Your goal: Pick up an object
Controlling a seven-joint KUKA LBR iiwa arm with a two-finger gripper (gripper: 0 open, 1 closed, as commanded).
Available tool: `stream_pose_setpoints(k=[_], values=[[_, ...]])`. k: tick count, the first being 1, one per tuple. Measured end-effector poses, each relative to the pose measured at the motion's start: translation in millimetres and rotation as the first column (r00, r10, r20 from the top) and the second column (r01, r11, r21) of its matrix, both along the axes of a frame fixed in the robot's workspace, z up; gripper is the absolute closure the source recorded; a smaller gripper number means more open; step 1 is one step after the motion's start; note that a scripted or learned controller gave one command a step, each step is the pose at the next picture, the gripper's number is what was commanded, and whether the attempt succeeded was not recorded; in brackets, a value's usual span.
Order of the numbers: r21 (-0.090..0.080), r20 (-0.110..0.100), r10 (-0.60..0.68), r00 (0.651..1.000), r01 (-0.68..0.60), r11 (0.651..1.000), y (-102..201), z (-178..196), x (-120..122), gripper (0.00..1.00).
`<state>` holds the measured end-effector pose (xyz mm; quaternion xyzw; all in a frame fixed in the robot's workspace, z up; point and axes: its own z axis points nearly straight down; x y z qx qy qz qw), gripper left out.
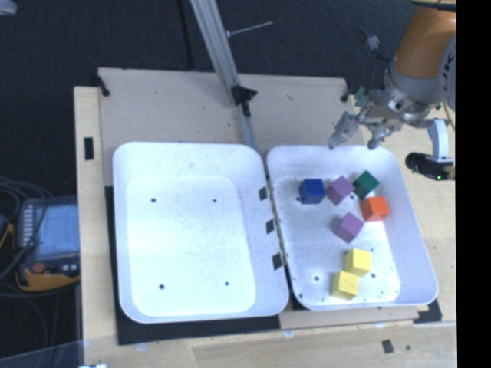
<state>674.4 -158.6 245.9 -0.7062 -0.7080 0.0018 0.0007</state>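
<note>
— So, which step is this?

— Approach, I'd judge. The gripper (359,135) hangs upper right, above the right bin's (410,228) far rim, fingers spread, holding nothing.

— And next?

— Descend over one block; the green block (366,183) lies nearest, touching the purple block (339,189).

The wooden bench (192,102) is pale brown. Two white bins sit on it side by side, touching. The left bin (192,156) and the right bin (410,244) rest on a black mat (130,330) (it peeks out at the front edge).
</note>
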Motion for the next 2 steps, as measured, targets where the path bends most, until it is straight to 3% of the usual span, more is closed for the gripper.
stream_pose_setpoints(k=[2], values=[[0.0, 0.001, -0.004, 1.0, 0.004, 1.0, -10.4, -113.2, -6.5, 0.0]])
